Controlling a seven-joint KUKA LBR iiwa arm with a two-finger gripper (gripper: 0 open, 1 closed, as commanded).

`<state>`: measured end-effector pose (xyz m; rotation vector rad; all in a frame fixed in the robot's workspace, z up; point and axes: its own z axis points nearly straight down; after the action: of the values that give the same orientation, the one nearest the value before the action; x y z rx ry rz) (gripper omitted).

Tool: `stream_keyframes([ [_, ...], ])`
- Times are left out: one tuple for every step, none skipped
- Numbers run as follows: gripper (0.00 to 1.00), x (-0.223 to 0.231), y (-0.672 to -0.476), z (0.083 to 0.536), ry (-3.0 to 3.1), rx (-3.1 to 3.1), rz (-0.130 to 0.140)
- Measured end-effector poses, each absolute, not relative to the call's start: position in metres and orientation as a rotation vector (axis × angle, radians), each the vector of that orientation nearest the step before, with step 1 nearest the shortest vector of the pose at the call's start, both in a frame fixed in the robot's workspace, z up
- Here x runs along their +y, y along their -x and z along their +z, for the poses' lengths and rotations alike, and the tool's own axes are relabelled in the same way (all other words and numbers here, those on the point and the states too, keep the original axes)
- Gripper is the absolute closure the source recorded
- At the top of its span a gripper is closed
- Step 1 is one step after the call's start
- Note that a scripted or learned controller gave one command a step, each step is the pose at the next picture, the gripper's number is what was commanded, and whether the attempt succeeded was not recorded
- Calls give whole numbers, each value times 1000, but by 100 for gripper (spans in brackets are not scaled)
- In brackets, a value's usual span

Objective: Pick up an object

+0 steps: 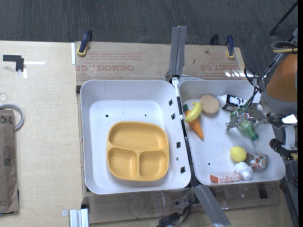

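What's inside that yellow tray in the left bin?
Nothing that I can see: the yellow tray has three compartments, all bare. It lies flat in the left bin, so the bin floor beneath it is covered from view.

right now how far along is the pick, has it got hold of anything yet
Done so far: the arm has reached in over the right bin, with the gripper low beside a green bottle. In hand: nothing visibly lifted, and whether it grips the bottle is unclear. Left: the grasp and lift itself. The lemon, carrot and banana lie in the bin, and the yellow plate sits in the left bin.
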<state>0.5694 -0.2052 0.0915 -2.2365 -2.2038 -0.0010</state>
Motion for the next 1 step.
stream_keyframes([
  [100,-206,-569,100,2239,-2203,1],
])
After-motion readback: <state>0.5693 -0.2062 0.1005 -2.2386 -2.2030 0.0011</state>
